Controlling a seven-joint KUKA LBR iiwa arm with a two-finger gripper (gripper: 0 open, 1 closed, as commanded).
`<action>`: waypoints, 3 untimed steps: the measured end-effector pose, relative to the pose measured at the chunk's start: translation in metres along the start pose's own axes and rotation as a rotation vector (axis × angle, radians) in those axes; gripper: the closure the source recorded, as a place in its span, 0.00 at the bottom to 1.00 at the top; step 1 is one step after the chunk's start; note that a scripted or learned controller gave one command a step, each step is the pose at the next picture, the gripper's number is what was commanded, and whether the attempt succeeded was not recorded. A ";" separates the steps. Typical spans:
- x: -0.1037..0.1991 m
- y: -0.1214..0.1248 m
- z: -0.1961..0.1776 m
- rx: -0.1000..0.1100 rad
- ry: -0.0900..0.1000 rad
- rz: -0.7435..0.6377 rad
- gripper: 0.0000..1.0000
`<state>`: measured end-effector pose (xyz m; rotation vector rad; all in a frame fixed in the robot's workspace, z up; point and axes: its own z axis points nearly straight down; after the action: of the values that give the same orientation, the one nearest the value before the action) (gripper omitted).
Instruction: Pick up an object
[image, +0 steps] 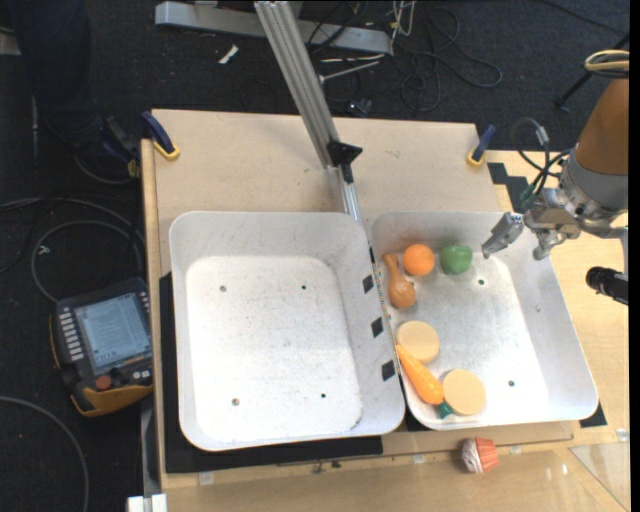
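The right bin holds an orange ball, a green ball, a brown pear-like piece, a pale yellow round, an orange carrot and a tan disc. My gripper hangs over the bin's far right corner, to the right of the green ball and apart from it. Its two fingers stand spread with nothing between them.
The left bin lies beside the right one. A slanted metal pole crosses above the bench's back. A small pink and orange toy rests on the bench in front of the right bin. A teach pendant sits on the floor at left.
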<state>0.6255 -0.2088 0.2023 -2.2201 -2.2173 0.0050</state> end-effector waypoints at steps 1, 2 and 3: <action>0.002 -0.003 0.064 0.001 0.001 -0.001 0.00; 0.003 -0.003 0.110 -0.002 0.000 -0.001 0.00; 0.003 -0.002 0.096 -0.008 -0.002 0.000 1.00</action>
<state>0.6232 -0.2061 0.1062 -2.2247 -2.2230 -0.0021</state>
